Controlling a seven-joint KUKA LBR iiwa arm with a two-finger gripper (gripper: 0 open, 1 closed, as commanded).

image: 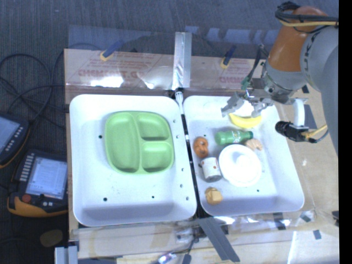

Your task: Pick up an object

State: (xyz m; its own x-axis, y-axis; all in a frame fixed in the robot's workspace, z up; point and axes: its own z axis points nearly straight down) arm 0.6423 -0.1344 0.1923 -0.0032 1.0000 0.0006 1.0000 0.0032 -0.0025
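Note:
My gripper (243, 108) hangs over the back of the right bin (286, 191), its fingers spread apart and open, with nothing between them. Directly below and in front of it lies a yellow banana (246, 120). A green bottle (232, 136) lies on its side just in front of the banana. A white bowl (240, 165) sits in the middle of that bin. Beside the bowl are a small can (210, 169), an orange-brown round item (201, 145), a tan lump (213, 195) and a small pinkish piece (254, 144).
The left bin (88, 197) holds a green divided plate (139, 142). A raised divider (187, 147) separates the two bins. The arm's orange band (289, 48) and grey body stand at the back right. Cables and a tablet (44, 175) lie left of the bench.

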